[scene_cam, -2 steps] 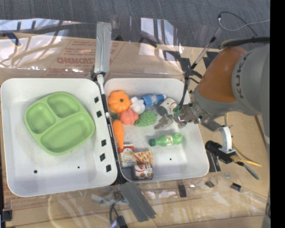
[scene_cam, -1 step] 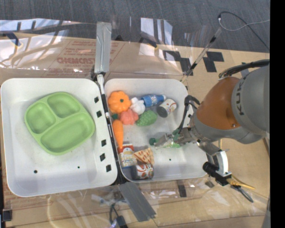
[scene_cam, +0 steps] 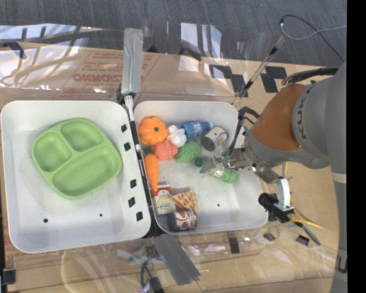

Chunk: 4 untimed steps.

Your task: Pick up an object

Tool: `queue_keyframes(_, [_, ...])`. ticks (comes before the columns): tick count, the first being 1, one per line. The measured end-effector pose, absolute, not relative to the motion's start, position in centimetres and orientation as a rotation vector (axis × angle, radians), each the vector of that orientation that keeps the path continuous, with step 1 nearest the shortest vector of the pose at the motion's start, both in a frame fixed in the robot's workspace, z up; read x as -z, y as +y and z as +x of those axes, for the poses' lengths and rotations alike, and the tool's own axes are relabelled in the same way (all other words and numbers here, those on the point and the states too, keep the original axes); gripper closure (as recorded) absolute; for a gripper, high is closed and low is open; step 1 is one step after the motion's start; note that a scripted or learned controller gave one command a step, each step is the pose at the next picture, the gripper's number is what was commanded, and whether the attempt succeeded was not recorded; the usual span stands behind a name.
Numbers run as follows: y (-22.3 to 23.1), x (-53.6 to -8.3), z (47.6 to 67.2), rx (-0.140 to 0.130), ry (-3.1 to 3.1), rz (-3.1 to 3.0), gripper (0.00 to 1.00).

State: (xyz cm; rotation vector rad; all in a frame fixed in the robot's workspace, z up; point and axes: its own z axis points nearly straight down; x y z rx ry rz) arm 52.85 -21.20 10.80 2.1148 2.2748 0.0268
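Green toy (scene_cam: 227, 176) sits at 3 o'clock of right bin (scene_cam: 247, 215), my gripper (scene_cam: 216, 166) just over it, grip state I cannot tell

Robot lab: cardboard-lined bench (scene_cam: 79, 72), taped cables (scene_cam: 305, 26).

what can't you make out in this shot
- gripper, camera view: too small and cluttered to read its state, or what the green item beside it is.
- can, camera view: label too small to read.
- arm: cut off by the right edge.
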Motion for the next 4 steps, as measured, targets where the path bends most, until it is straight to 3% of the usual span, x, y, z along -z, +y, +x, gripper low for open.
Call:
queue_keyframes(1, [-21.0,-9.1,52.7,0.000,2.307,2.132,0.00])
queue_keyframes(2, [-14.1,-27.1,54.9,0.002,2.324,2.116,0.00])
queue_keyframes(3, [-14.7,-33.5,51.9,0.003,2.119,2.321,0.00])
queue_keyframes(4, [-20.8,-34.3,52.6,0.005,2.134,2.309,0.00])
